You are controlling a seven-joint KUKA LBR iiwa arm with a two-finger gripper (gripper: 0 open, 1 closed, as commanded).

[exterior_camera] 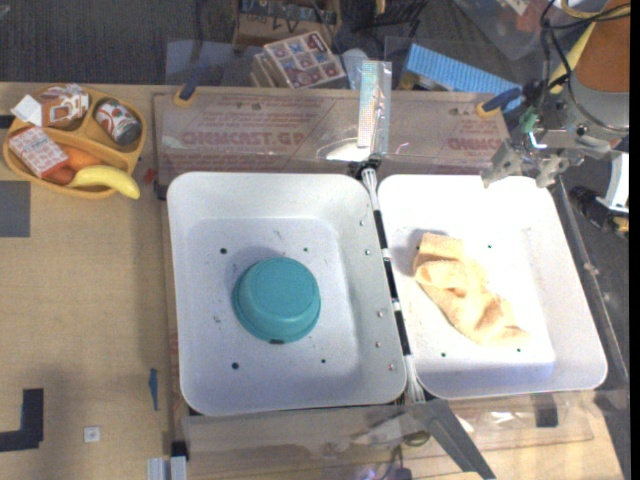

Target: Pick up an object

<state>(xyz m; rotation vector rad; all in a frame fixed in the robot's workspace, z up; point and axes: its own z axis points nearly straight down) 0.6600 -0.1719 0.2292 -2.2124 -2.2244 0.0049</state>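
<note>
While the gripper (520, 163) hangs at the far right corner of the right bin (575, 368), no object sits between its fingers, which appear spread apart, though at this size the gap is hard to judge. Item one: a teal bowl (278, 299), upside down, resting near the middle of the left bin (190, 268), apart from every wall. Item two: a crumpled yellow-orange cloth (465, 290), lying in the right bin left of centre, nearer the divider than the outer wall, and well apart from the gripper. Item three, off the bins: a yellow tray (30, 173) at the bench's far left, holding a banana (105, 179) and small packaged goods. Step in hand, by judgement: approach, with nothing yet grasped and either bowl or cloth available as the pick. Next move calls for travel inward over the right bin toward the cloth, the closer candidate, then a descent with fingers open onto a raised fold; the soft, low fabric may slip from a shallow pinch.
</note>
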